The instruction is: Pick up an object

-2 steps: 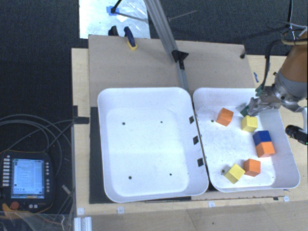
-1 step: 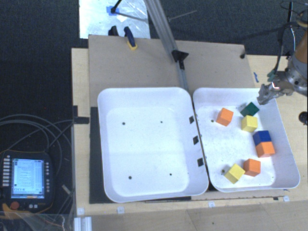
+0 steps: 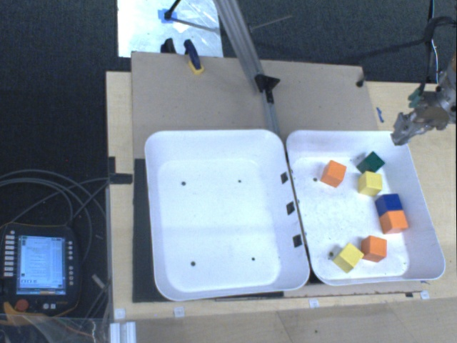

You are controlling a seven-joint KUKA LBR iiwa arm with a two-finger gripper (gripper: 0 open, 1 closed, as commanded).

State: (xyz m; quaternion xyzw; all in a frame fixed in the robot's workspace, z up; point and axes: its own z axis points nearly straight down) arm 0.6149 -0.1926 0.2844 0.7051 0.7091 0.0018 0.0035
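Green cube [image 3: 370, 162], nearest the pincer [image 3: 401, 136] whose finger state cannot be told, is best approached from straight above, clear of the yellow cube [image 3: 370, 184] beside it.

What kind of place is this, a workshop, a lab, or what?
Most likely a robotics lab test bench: two shallow white bins, the right one holding coloured blocks, a robot's pincer reaching in at the right edge, and a handheld control pendant with cables on the floor.

We see a light wooden table [image 3: 121, 120] carrying a brown cardboard sheet [image 3: 214, 95], and on it two shallow white plastic bins side by side, left [image 3: 153, 191] and right [image 3: 421, 191].
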